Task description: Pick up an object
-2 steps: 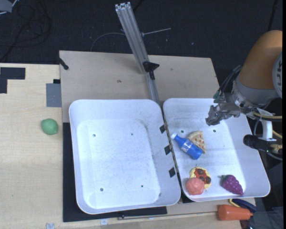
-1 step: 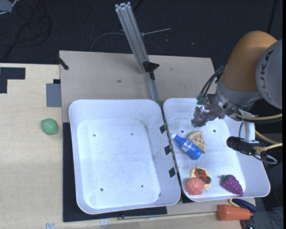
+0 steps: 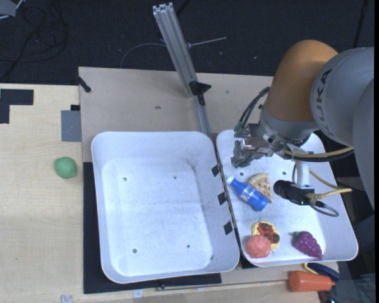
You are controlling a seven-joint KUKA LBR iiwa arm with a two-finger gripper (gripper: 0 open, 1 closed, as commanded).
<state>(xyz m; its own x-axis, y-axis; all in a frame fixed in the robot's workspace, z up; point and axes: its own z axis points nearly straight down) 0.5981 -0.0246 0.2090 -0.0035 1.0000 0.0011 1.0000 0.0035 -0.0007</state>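
Observation:
In the right bin (image 3: 341, 248) lie a blue bottle (image 3: 249, 194) with a white cap, a tan pizza-slice toy (image 3: 261, 184) against it, a pink-red fruit toy (image 3: 259, 246), a yellow and red toy (image 3: 266, 231) and a purple grape bunch (image 3: 307, 243). My gripper (image 3: 242, 154) hangs over the bin's upper left part, just above the blue bottle's capped end. I see nothing between its fingers.
The left bin (image 3: 107, 145) sits beside the right one. A green ball (image 3: 66, 167) rests on the bench far left. An orange toy (image 3: 310, 281) lies below the right bin. A slanted metal rail (image 3: 180, 49) stands behind the bins. A black cable fitting (image 3: 292, 192) hangs over the right bin.

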